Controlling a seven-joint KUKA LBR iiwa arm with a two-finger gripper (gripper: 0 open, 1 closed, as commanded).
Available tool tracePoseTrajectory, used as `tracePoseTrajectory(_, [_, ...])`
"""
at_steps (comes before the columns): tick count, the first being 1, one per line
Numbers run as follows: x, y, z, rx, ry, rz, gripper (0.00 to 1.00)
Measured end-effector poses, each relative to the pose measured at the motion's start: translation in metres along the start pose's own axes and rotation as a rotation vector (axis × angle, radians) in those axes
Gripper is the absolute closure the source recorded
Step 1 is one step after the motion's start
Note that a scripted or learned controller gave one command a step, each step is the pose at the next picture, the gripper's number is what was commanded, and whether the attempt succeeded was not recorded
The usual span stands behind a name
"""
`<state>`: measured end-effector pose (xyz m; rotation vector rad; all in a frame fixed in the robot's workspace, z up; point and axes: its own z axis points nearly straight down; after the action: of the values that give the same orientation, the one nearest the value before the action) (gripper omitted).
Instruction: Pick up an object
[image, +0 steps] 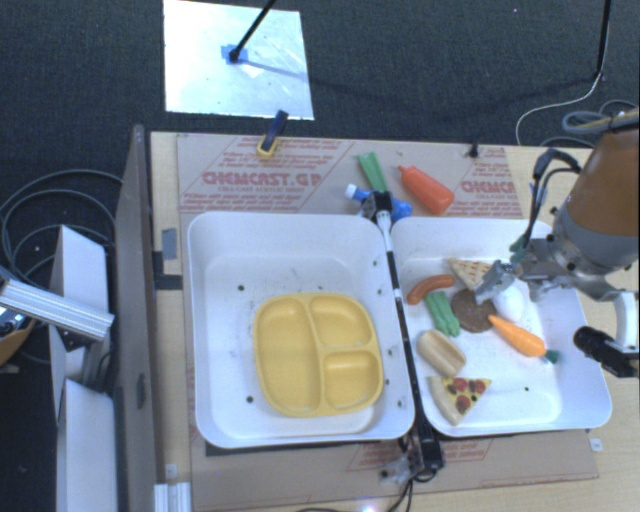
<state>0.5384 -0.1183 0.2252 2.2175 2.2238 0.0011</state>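
The right bin (575, 405) holds several toy foods. An orange-red sausage (430, 288) lies near the divider, with a green vegetable (443, 313) and a brown patty (472, 311) beside it. A tan wedge (467, 271) lies farther back. A carrot (520, 337), a bread roll (440, 352) and a pizza slice (460, 392) sit toward the front. My gripper (500, 284) hangs low over the middle of this bin, between the tan wedge and the carrot, just right of the patty. A white piece (511, 301) lies right under it.
In the left bin (215, 300) lies a yellow divided plate (318, 352). Behind the bins, on the board, are a green piece (372, 172), an orange-red toy (427, 190) and a blue clamp (376, 206) on the divider. A yellow-and-blue tool (270, 137) lies at the back.
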Motion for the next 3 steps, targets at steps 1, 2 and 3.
tracePoseTrajectory(1, [-0.003,0.019,0.125,-0.014,-0.003,0.002,0.0])
tracePoseTrajectory(2, [0.027,0.01,0.137,-0.012,-0.005,-0.002,0.0])
tracePoseTrajectory(3, [0.0,0.105,0.139,0.036,0.008,0.007,0.0])
